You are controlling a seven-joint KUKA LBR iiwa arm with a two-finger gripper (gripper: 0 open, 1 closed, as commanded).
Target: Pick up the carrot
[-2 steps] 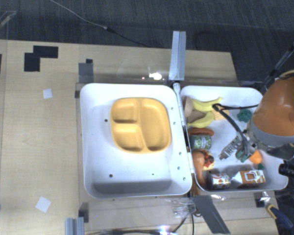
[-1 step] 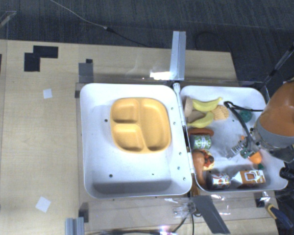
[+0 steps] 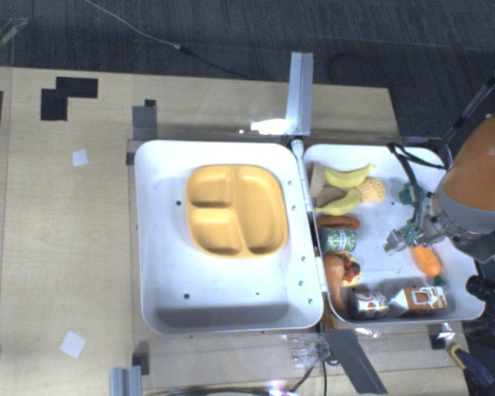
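1. The left bin [image 3: 161, 246] bears a yellow divided plate [image 3: 233, 209] and plays no part in this step.
2. Along the right bin's [image 3: 378, 151] left wall lie a banana [image 3: 346, 175], a corn cob [image 3: 370, 191], a green can [image 3: 341, 239] and a hot dog [image 3: 337, 272]; a juice carton [image 3: 422, 299] lies along its near edge.
3. The carrot [image 3: 427, 260] lies free on the bin floor at the right side, above the carton and apart from it.
4. The gripper [image 3: 406, 236] hangs just beside the carrot, up and to its left. I cannot tell how far the claw is open; nothing is seen held in it.
5. Risk, as I judge it: the claw sits off the carrot's middle, so closing here could catch only its tip and nudge or roll it toward the bin's right wall, or close on nothing.
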